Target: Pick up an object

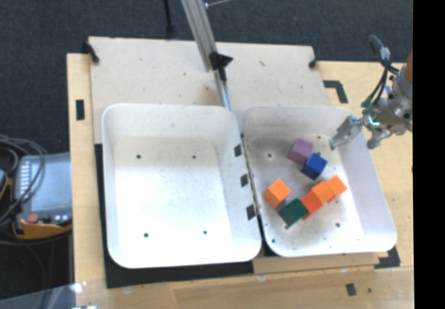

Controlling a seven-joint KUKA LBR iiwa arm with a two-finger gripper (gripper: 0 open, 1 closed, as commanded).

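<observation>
Right bin [361,231] | matte cubes [311,189] clustered | metal jaws [361,132] seemingly apart, empty

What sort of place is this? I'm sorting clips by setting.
Probably a robotics lab: a wooden bench bearing two white bins, coloured blocks in the right one, and a gripper reaching in.

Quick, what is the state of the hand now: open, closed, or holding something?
Hand: open, holding nothing, over the upper right rim of the right bin, apart from the blocks.
</observation>
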